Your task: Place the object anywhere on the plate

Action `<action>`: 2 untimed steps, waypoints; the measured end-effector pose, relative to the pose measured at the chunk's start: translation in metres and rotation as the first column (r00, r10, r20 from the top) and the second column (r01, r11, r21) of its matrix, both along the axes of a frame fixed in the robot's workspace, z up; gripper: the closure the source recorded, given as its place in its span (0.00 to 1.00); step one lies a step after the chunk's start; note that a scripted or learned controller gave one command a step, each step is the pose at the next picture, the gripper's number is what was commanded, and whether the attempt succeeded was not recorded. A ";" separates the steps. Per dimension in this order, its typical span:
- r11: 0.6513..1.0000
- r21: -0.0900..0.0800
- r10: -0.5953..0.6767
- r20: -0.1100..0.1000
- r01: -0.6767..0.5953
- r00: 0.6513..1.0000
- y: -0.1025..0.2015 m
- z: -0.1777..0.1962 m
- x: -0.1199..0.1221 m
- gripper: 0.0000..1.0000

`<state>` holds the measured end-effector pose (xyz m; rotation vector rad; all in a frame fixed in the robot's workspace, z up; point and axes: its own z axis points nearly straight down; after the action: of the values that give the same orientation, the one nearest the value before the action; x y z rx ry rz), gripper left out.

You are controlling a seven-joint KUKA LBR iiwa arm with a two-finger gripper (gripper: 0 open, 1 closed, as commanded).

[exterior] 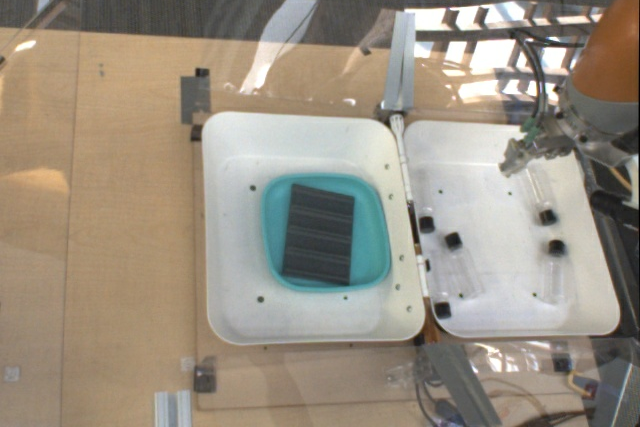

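Your gripper (520,155) is hanging over the upper part of the right bin (500,310), and you cannot tell how its jaws are standing. The dark ribbed block (319,235) is lying flat on the teal plate (373,260), which is sitting in the left bin (235,305).

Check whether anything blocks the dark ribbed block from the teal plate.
Nothing visible does: the dark grey ribbed rectangular block already lies on the teal square plate in the left white bin.
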<state>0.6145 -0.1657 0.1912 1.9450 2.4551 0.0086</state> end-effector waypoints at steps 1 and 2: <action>0.990 0.001 -0.139 0.005 0.139 0.990 0.082 0.204 0.022 1.00; 1.000 0.001 0.023 -0.006 -0.023 1.000 0.136 0.092 0.003 1.00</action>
<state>0.6172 -0.0299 0.2831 1.9202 2.4813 0.0048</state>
